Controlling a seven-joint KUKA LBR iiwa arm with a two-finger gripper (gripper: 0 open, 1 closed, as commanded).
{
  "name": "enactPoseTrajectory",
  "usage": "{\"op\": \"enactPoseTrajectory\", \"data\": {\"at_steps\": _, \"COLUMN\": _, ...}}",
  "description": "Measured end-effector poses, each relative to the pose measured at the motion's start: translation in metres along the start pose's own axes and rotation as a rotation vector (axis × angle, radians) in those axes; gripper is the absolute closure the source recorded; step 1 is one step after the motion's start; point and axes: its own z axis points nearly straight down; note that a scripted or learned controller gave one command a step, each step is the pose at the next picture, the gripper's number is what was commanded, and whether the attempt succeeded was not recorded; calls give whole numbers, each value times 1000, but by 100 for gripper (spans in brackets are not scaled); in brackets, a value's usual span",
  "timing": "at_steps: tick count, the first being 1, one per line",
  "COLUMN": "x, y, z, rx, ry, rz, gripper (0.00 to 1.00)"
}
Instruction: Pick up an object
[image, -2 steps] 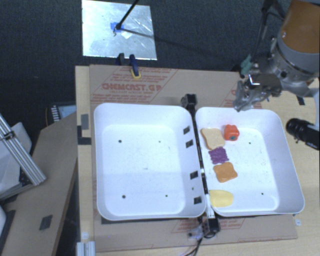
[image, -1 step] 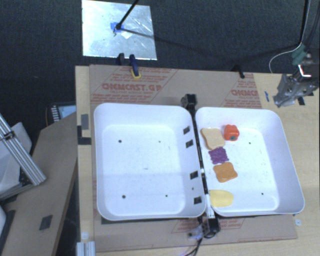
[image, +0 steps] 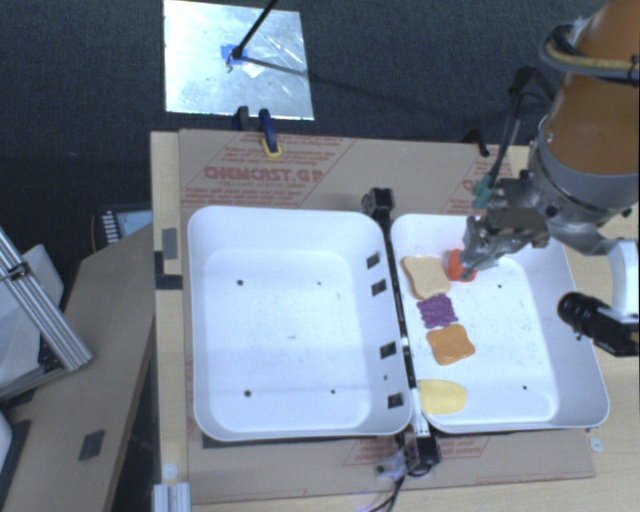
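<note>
The gripper (image: 470, 262) hangs low over the right bin (image: 570, 400), directly above a small orange-red piece (image: 456, 265) that lies near the bin's far left part, just right of the tan bread slice (image: 425, 275). Whether the claw is released or clenched on this piece cannot be told, because the tool body hides the contact. The orange-red piece looks like a light toy food item, probably stiff plastic and a little slippery, so a grip across its narrow middle seems the safest. In front of the bread slice, along the divider (image: 398, 320), lie a purple piece (image: 437, 311), an orange piece (image: 450, 344) and a yellow piece (image: 442, 397) in one row; all look flat and thin, hard to take from above. The bread slice is touching or almost touching the target, so it may be pushed. To the right of this row the bin floor is bare, and the left bin (image: 290, 330) gives wide room.
</note>
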Motion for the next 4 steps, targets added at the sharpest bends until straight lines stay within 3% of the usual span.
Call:
{"op": "enactPoseTrajectory", "data": {"at_steps": 1, "x": 10, "y": 21, "z": -120, "rx": -24, "ry": 1, "rz": 2, "gripper": 100}}
{"op": "enactPoseTrajectory", "data": {"at_steps": 2, "x": -30, "y": -2, "z": -113, "rx": -11, "ry": 0, "rz": 10, "gripper": 100}}
{"op": "enactPoseTrajectory", "data": {"at_steps": 3, "x": 45, "y": 0, "z": 16, "rx": 2, "ry": 0, "rz": -3, "gripper": 100}}
{"op": "enactPoseTrajectory", "data": {"at_steps": 4, "x": 97, "y": 1, "z": -46, "rx": -16, "ry": 3, "rz": -2, "gripper": 100}}
